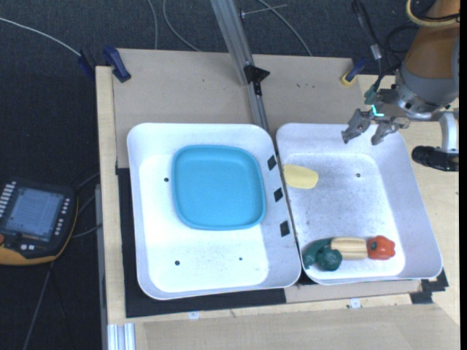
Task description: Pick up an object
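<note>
My gripper hangs above the far edge of the right bin, its two fingers spread open with nothing between them. Below it, the right bin holds a pale yellow piece against its left wall. Along the bin's near edge lie a dark green object, a tan cylinder and a red object, close together in a row. All of these are well apart from the gripper.
The left bin bears a light blue square plate. A metal pole slants down to the gap between the bins. A pendant lies left of the bench, and cables run across the floor behind.
</note>
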### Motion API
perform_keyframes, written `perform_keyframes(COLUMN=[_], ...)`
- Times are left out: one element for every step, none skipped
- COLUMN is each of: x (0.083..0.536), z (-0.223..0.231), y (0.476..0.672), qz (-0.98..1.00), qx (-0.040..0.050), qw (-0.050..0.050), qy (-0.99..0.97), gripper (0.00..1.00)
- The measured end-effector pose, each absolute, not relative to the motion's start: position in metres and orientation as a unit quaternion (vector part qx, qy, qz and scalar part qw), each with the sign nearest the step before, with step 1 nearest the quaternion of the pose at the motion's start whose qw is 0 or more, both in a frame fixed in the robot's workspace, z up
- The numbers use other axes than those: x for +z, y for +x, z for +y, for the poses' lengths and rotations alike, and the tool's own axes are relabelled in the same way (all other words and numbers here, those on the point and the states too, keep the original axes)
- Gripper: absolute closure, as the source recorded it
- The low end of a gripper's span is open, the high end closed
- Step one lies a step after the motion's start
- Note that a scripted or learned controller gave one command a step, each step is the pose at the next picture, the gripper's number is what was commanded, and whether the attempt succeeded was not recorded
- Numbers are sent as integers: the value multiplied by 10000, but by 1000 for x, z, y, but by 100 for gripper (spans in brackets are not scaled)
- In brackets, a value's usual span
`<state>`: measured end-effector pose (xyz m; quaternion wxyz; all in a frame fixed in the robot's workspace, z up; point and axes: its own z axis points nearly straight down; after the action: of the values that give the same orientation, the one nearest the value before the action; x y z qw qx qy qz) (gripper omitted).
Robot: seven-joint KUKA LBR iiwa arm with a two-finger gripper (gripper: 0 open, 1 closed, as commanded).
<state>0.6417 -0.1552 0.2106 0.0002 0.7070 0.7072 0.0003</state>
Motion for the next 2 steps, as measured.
perform_keyframes(x=[211, 165], z=[-155, -163], y=[642, 642], qz=[7072, 7070], qx=[3, -9], qw=[1, -12], qy=[7070, 7072], gripper=[0, 0])
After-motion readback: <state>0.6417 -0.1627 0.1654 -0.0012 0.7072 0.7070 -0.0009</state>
